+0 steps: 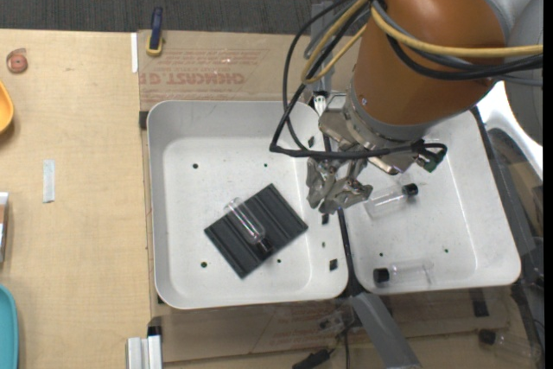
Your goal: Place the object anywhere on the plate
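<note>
A black ribbed square plate (278, 216) lies tilted in the left bin (173, 186). On it rests a clear tube with a dark end (249, 224), lying diagonally across the plate's middle. My gripper (333, 200) hangs above the divider between the two bins, to the right of the plate and apart from it. Its fingers stand open with nothing between them. The arm's orange band (423, 47) and its cables hide the back of the right bin.
The right bin (492, 246) holds two clear vials with black caps, one (390, 200) just right of the gripper and one (403, 275) near the front wall. Cardboard (207, 69) lies behind the bins, and a wooden bench top (69, 186) extends to the left.
</note>
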Robot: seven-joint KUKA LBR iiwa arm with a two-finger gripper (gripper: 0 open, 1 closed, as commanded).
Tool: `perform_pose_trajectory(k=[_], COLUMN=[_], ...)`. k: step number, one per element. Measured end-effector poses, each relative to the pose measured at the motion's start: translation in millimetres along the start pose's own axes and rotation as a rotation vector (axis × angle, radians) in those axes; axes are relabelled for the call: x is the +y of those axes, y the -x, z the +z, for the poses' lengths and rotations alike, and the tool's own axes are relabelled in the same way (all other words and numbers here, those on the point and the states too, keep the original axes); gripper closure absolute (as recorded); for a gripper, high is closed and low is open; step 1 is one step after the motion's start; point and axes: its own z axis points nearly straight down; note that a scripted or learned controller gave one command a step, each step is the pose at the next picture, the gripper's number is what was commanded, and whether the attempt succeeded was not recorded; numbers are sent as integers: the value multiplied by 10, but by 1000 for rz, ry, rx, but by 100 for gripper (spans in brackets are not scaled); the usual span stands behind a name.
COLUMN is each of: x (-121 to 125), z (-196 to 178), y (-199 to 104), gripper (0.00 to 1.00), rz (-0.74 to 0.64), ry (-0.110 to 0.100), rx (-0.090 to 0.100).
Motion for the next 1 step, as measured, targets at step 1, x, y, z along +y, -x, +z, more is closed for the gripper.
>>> perform_pose_trajectory(k=[1], x=[562], z=[-314], y=[539], gripper=[100], rz=[-470], ry=[1], rx=[-2])
